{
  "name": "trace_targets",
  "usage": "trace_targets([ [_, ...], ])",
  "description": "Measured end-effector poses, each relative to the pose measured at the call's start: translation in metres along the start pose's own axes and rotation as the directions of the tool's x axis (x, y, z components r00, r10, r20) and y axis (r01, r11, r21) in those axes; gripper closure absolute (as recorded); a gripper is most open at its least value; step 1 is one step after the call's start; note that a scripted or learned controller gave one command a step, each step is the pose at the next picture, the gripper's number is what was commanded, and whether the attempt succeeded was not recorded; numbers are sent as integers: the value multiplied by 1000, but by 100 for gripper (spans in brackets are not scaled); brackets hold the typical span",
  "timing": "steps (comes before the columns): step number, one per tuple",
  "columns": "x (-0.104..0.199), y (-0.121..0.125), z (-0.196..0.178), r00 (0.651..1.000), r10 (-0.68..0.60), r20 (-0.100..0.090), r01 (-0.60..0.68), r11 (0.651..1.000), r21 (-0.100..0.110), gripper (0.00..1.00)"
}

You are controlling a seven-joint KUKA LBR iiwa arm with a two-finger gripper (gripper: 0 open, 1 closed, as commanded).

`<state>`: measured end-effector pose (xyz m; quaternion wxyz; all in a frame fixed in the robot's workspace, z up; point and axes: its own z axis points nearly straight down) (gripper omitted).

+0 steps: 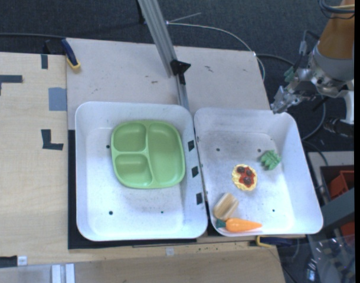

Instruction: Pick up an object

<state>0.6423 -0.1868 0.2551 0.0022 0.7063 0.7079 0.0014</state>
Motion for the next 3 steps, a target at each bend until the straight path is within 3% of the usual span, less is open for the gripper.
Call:
trace_targets([
  [1, 0, 1, -36, 1000, 0, 0, 0, 1000, 1, 100],
  [3, 92, -32, -19, 1000, -3, -2, 3, 1000, 7, 100],
])
